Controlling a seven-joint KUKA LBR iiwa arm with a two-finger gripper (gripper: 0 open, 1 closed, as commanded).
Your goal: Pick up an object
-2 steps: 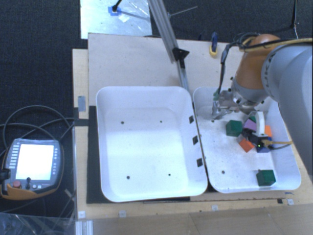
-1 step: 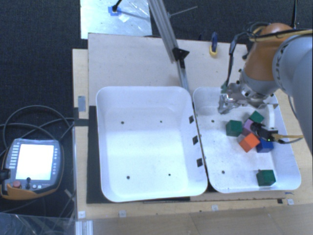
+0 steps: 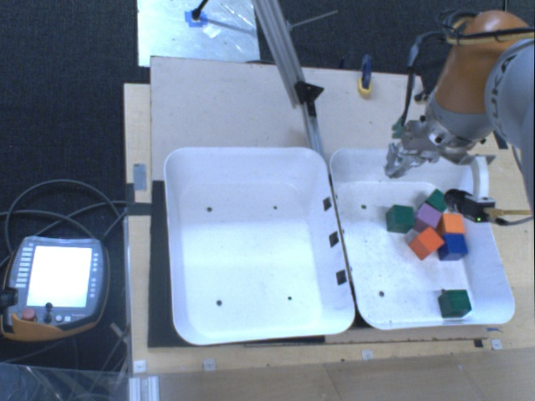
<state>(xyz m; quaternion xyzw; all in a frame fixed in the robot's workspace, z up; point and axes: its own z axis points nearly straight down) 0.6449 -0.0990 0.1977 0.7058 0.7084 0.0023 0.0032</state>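
Gripper: your two-finger gripper (image 3: 399, 164) hangs over the far edge of the right-hand shallow white bin (image 3: 368, 307), near its far left corner. The fingertips sit close together with nothing between them; you cannot count anything as held.

Targets: the candidates lie in that same bin, toward its right edge. A dark green cube (image 3: 400, 218) sits nearest the gripper; just beside it cluster a purple cube (image 3: 428, 215), an orange cube (image 3: 426, 242), a blue cube (image 3: 452, 247), a smaller orange block (image 3: 453, 223) and a dark green block (image 3: 436, 199) at the far end of the group. A lone green cube (image 3: 454, 302) rests near the bin's near right corner, well apart from the rest.

Risk, offset: the gripper is not above any cube. Descend from here and you likely strike bare bin floor or the far wall.

Risk, crowding: the clustered blocks touch or nearly touch. A finger may land on a neighbour, push the pile aside, or wedge two cubes at once.

Risk, cube edges: several cubes lie turned at angles to the bin edges. Fingers closing across corners would probably squeeze the cube out.

Safer pick: the lone green cube or the nearest dark green cube give you clearer sides.

Left-hand white bin (image 3: 251, 249): not involved in this try.
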